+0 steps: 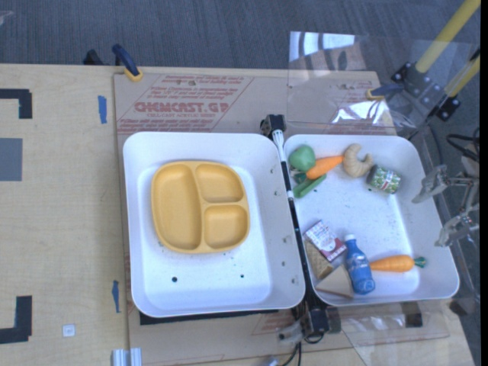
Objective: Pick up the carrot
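Camera view | two carrots in right bin: carrot (392, 264) near front edge, another carrot (329, 165) at back | gripper: cannot tell | risk: bottle (358, 264) beside front carrot gets bumped

left bin (145, 280): yellow divided tray (200, 206), frame centre-left
right bin (408, 219): two carrots, one upper left (328, 165) beside green apple (303, 158), one lower right (392, 264) near blue bottle (358, 264)

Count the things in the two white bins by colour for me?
Orange: 2, carrot, carrot
Green: 3, apple, pepper, can
Yellow: 1, tray
Blue: 1, bottle
Tan: 1, ginger
Red-white: 1, box
Total: 9
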Controlling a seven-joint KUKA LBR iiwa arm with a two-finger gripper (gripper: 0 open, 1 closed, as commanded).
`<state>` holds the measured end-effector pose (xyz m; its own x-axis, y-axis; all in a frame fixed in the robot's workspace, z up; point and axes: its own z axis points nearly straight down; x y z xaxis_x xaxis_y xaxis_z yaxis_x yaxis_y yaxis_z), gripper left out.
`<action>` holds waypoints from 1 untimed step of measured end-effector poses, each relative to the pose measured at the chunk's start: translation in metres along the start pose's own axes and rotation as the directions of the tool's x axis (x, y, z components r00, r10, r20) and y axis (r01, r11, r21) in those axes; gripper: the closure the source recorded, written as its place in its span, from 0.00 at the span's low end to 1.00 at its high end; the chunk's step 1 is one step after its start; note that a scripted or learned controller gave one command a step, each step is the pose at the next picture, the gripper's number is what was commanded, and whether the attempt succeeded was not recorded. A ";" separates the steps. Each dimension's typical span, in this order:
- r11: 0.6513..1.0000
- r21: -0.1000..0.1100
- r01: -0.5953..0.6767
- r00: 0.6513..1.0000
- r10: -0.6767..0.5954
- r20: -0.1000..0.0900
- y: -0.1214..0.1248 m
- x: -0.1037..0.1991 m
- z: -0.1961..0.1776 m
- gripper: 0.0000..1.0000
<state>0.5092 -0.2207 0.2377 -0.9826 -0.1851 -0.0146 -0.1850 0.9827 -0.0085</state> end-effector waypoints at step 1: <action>0.992 0.000 0.123 0.992 -0.123 0.004 -0.013 -0.054 -0.110 0.00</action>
<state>0.5630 -0.2232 0.3491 -0.9525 -0.3041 -0.0177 -0.3040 0.9526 -0.0106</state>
